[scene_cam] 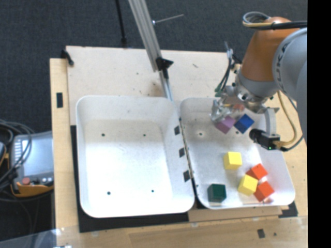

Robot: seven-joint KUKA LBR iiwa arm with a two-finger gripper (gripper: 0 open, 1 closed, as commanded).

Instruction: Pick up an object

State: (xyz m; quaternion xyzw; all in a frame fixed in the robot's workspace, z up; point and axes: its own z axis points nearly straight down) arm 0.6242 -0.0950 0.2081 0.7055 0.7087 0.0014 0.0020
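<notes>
Hand (223,111) over purple block (225,124)

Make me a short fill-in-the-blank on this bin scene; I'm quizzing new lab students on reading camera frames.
1. All the blocks lie in the ___ bin.
2. The gripper is directly over the ___ block.
3. The block touching the purple block is ___.
4. Nearest the bin divider at the front is the ___ block.

Missing words: right; purple; blue; green

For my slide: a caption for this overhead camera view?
Gripper low over purple block beside blue block in the right bin.
</notes>
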